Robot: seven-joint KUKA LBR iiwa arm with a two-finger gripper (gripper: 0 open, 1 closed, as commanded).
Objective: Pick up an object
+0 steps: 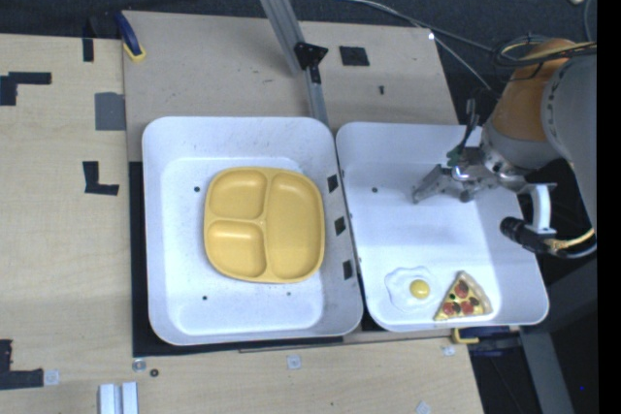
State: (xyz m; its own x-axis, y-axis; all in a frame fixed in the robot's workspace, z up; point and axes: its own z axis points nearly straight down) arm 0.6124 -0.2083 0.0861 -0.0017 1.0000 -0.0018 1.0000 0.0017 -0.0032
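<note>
Gripper sits over the right bin, upper part; can't tell its grip state, nothing visibly in it. Fried egg toy and pizza slice toy lie side by side at that bin's near edge. Yellow divided plate fills the left bin.

The arm runs off the right edge.

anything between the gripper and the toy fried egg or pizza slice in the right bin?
Nothing visible. The gripper sits over the upper part of the right bin; bare white floor lies between it and the fried egg and pizza slice at the bin's near edge.
</note>
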